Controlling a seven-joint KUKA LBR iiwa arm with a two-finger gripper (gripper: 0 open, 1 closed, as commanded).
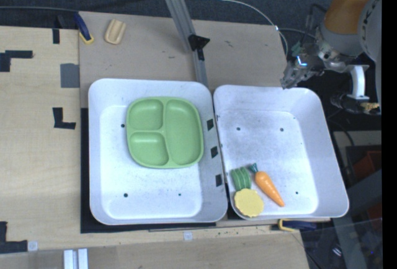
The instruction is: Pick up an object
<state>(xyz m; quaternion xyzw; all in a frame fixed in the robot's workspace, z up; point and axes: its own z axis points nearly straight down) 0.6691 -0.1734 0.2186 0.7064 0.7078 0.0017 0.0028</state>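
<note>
The right shallow white plastic bin (310,131) contains three small objects clustered at its near edge: one orange toy carrot (269,188) with a dark green stub at its top, lying at a slant; one ribbed green toy vegetable (240,178) just left of the carrot; and one flat round pale yellow disc (249,202) just below the green piece and touching the bin's near-left corner wall. The rest of this bin's floor is bare, speckled white, giving open room across its far half and its right side. The left shallow white plastic bin (105,199) holds one light green divided plate (165,132) with three compartments, lying flat in the far half, apart from all walls. The two-finger gripper (291,79) hangs over the far rim of the right bin, well apart from the three objects; whether it is open or closed cannot be told. One grey metal post (177,1) slants over the bench beyond the bins.
</note>
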